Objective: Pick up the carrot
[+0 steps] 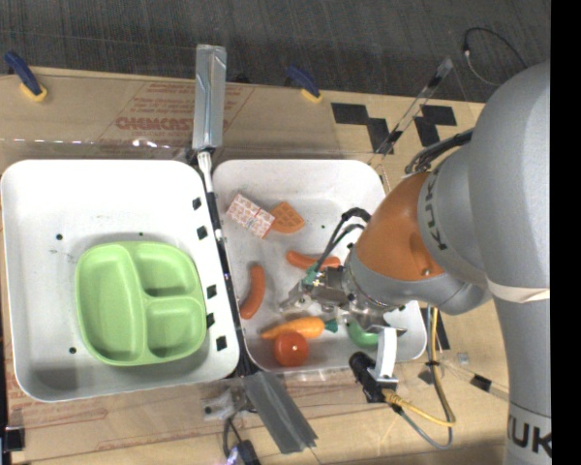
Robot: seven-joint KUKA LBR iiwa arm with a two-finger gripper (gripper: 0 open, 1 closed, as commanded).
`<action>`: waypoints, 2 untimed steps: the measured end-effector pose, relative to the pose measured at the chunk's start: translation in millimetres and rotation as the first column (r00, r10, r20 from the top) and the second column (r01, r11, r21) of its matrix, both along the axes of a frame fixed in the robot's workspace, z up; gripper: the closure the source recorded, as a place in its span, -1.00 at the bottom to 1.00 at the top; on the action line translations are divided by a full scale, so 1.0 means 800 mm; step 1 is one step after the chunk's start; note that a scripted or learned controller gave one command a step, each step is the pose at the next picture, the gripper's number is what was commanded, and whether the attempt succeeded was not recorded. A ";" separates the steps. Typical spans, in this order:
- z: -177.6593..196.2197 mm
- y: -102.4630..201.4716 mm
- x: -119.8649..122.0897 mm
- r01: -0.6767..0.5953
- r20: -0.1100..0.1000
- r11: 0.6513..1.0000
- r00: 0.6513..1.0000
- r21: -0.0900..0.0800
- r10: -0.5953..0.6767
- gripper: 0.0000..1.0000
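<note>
Carrot [292,329]: lying in the right bin [271,177], just below-left of the gripper [315,294].
Gripper: hovering low over the bin; its grasp state cannot be told.
Tomato [291,349]: sitting touching the carrot, farther from the gripper.
</note>
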State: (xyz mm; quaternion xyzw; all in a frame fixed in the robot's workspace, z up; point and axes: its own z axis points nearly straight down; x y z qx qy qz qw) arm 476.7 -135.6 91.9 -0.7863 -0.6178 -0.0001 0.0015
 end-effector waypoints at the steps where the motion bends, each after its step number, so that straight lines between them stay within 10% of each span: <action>1: 0.000 -0.022 0.000 -0.130 0.002 0.991 0.991 -0.002 0.130 -1.00; 2: -0.001 0.015 0.000 -0.348 0.001 0.938 0.938 0.000 0.348 -1.00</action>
